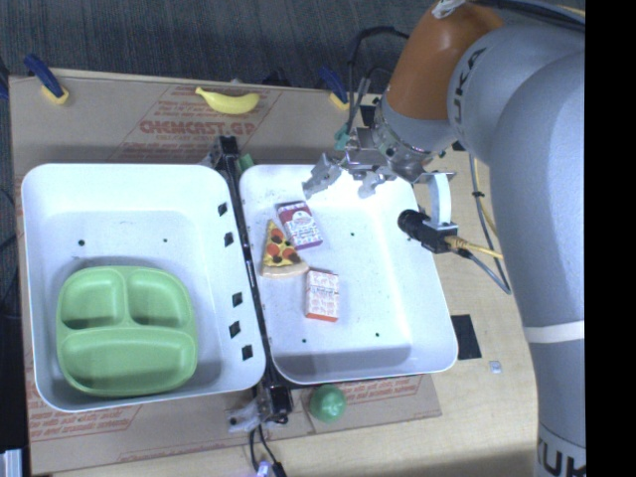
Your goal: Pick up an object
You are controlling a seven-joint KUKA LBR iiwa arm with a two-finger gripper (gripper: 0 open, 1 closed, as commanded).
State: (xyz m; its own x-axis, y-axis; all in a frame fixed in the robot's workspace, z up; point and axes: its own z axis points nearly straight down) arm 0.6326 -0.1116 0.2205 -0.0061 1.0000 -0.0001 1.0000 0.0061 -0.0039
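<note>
A cardboard-covered desk (179, 117) carries two white bins clipped side by side. The left bin (60, 197) holds a green divided plate (124, 331). The right bin (397, 296) holds the candidates for picking: a red carton (299, 225), a toy pizza slice (279, 249) just beside it, and a small orange packet (322, 295) nearer the front. The pincer (343, 175) hovers over the bin's far edge, fingers spread and empty, probably lined up for the carton.

Green ball (326, 402), yellow banana (228, 98)
</note>
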